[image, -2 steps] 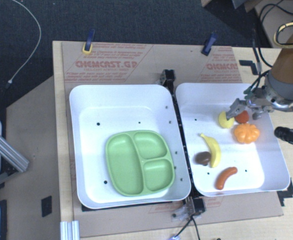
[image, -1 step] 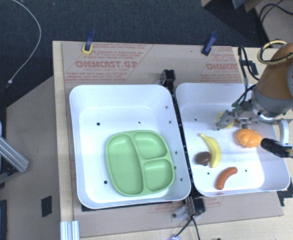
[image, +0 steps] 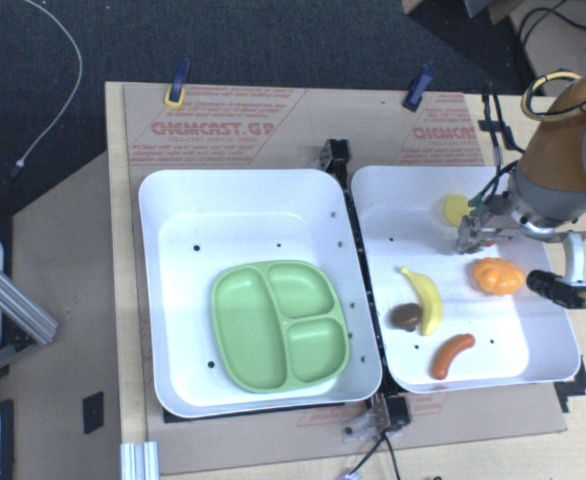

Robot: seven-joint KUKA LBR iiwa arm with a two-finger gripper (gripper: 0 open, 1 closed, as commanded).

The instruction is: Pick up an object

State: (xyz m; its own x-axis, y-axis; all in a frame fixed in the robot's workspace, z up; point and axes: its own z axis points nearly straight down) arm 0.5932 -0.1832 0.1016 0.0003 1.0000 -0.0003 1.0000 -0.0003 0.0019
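The right bin (image: 403, 368) holds a yellow banana (image: 424, 297), a small brown round piece (image: 406, 317), an orange-red sausage (image: 452, 355), an orange fruit (image: 498, 276) and a pale yellow piece (image: 456, 208) near the back. My gripper (image: 472, 238) reaches down from the right into the back half of this bin. It hangs just right of the pale yellow piece and just above the orange fruit. Nothing shows between its tips.
The left bin (image: 173, 268) bears a green divided plate (image: 278, 323). A black clamp (image: 335, 154) sits between the bins at the back. Blue and yellow clips (image: 177, 86) hold the cardboard base. The arm's grey body (image: 563, 168) overhangs the right bin's far corner.
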